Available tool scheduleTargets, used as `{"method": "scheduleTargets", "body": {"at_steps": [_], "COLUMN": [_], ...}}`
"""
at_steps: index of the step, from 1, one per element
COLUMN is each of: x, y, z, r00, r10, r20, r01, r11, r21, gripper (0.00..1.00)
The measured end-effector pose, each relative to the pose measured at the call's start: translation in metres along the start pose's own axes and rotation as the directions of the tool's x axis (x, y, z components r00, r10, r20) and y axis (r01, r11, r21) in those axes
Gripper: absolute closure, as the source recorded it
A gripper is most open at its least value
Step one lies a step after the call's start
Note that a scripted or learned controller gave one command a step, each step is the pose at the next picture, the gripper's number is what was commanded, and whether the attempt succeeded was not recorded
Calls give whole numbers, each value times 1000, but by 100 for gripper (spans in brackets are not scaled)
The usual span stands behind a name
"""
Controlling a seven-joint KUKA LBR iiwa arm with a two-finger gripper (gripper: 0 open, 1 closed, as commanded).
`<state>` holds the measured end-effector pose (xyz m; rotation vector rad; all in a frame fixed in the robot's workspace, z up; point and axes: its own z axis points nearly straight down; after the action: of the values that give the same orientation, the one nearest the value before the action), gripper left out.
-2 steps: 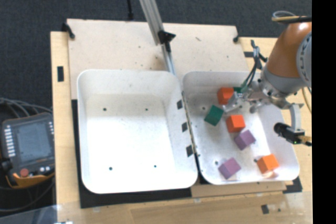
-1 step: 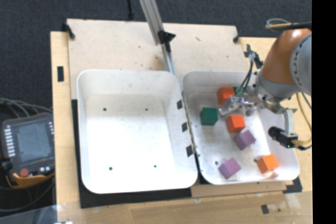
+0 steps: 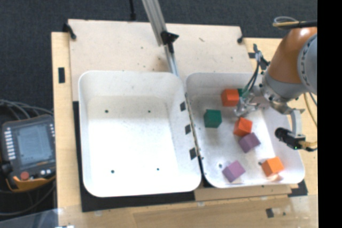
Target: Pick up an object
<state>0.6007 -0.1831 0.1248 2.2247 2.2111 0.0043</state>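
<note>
The right bin (image 3: 214, 181) holds several small blocks. An orange block (image 3: 230, 96) lies near its back, a green block (image 3: 212, 118) left of centre, and a second orange block (image 3: 243, 126) in the middle. A purple block (image 3: 249, 142) lies just below that one. Another purple block (image 3: 233, 171) and a third orange block (image 3: 272, 166) lie near the front. My gripper (image 3: 243, 109) hangs low in the bin, between the back orange block and the middle orange block, just above the latter. I see no block between its fingers.
The left bin (image 3: 85, 115) stands beside the right one. A slanted aluminium rail (image 3: 152, 2) rises behind the bins. A pendant with a screen (image 3: 29, 147) lies at the far left, off the bench. The arm's wrist and cables (image 3: 291, 139) overhang the right bin's right side.
</note>
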Motion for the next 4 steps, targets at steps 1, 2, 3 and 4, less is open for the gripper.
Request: {"method": "scheduleTargets", "body": {"at_steps": [1,2,3,4], "x": [-4,-12,-14,38], "y": [0,-6,-6,-7], "z": [-44,-99,-88,-82], "r00": [1000,1000,1000,1000], "r10": [0,-2,0,-12], "r20": [1,2,1,-2], "r01": [0,2,0,12], "r11": [1000,1000,1000,1000], "r21": [0,-2,6,5], "gripper": [100,100,100,100]}}
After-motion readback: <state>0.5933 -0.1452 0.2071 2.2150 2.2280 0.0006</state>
